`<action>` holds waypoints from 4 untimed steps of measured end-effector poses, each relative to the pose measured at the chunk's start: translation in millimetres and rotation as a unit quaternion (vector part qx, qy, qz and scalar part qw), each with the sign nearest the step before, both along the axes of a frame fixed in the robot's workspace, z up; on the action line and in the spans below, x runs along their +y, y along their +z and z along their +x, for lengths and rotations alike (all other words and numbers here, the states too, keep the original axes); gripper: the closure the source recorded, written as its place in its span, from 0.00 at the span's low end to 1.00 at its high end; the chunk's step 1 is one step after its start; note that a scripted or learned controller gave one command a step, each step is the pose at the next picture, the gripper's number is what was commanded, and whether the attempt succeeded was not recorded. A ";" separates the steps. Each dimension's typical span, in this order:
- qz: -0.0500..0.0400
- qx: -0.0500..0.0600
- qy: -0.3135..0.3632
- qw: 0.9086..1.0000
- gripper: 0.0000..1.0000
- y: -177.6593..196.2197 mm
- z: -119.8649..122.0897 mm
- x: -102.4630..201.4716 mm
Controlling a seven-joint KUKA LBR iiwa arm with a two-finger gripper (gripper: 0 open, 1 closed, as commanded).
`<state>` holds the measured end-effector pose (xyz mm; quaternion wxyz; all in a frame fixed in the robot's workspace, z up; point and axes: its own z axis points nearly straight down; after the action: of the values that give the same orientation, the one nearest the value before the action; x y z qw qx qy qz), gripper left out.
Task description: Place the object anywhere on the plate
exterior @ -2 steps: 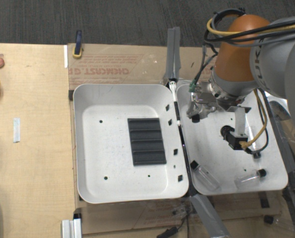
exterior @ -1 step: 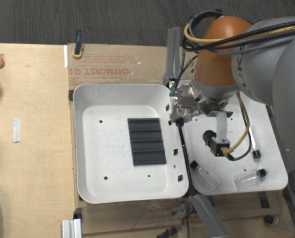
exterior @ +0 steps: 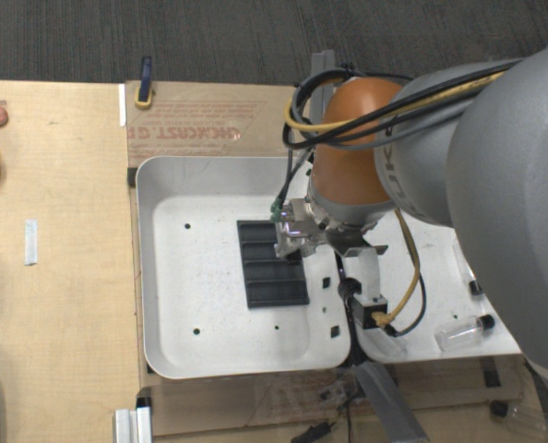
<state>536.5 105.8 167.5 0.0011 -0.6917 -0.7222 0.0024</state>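
Grey arm (exterior: 495,183) at frame right, gripper (exterior: 291,236) over black ridged object (exterior: 272,266) in left bin (exterior: 163,275), grip state indiscernible, mirrored red print on cardboard (exterior: 200,123) illegible.

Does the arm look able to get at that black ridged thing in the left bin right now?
Probably yes. The tool sits right at the black ridged object, which lies flat in the left bin with nothing on it.

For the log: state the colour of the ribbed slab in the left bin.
Black slab, seen in the camera view.
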 end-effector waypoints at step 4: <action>0.002 -0.002 0.534 0.845 1.00 107.8 42.3 92.1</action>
<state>578.8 197.9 275.3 -0.0005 -0.1989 -0.9800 0.0001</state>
